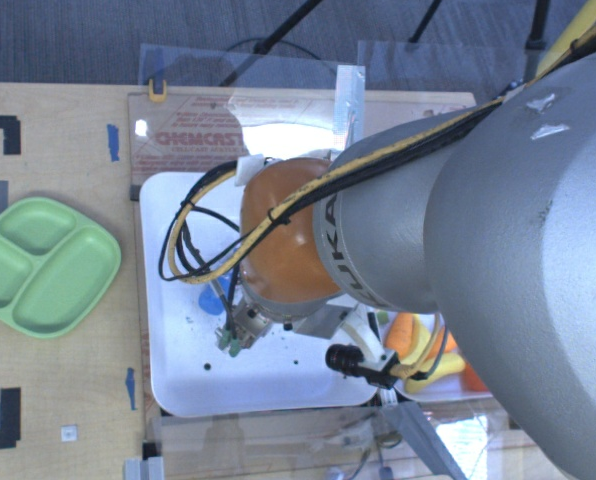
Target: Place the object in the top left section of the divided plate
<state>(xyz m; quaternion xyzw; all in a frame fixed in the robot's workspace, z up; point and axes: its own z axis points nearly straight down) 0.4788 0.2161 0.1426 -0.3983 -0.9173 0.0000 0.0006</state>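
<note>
Gripper (232,340) low in bin (178,368), beside blue object (213,298). Jaw state: cannot tell. Risk: closing on nothing, so plate (46,266) gets nothing.

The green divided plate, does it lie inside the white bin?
No, the green divided plate lies on the wooden bench, left of the white bin.

Light wooden bench (68,118) with what rests on it.
A green divided plastic plate (46,265) lies at its left edge (three sections, flat), well apart from the shallow white bin (173,363), among black corner marks (5,133) and blue tape strips (112,142).
</note>
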